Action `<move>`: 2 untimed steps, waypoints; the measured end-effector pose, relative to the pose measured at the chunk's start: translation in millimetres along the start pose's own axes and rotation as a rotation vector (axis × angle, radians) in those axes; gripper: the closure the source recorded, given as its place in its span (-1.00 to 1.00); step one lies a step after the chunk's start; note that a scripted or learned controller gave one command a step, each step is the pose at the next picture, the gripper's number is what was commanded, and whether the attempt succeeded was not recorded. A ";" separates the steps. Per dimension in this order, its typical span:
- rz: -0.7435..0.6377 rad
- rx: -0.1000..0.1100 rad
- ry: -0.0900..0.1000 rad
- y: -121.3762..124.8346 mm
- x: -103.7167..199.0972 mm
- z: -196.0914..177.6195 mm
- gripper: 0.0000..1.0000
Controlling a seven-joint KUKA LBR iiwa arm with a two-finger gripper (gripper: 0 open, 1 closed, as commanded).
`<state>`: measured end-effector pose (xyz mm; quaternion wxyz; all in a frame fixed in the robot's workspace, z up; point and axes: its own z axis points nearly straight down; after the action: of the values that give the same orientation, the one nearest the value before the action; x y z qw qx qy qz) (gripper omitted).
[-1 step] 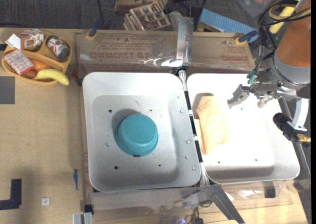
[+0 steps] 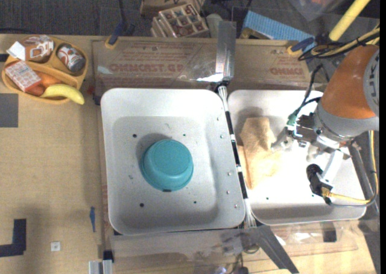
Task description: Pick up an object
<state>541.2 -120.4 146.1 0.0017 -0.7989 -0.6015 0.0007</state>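
Hanging over the right bin [image 2: 356,212], the fingers [image 2: 283,141] sit just beside a tan bag [image 2: 258,149] by that bin's left wall; I cannot tell their state. A teal bowl [image 2: 167,164] sits mid left bin [image 2: 120,116].

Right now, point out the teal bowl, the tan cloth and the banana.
teal bowl [image 2: 167,164], camera view, middle of its upturned base.
tan cloth [image 2: 257,146], camera view, middle of the crumpled heap.
banana [image 2: 63,92], camera view, middle of its curve.
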 end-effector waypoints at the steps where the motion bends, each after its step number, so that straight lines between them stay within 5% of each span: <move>1: -0.060 -0.005 -0.002 92.2 13.1 -1.9 -1.00; 2: 0.217 -0.005 -0.001 100.7 52.7 37.8 -1.00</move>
<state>652.4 -97.6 108.0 -0.0007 -0.8594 -0.5114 0.0000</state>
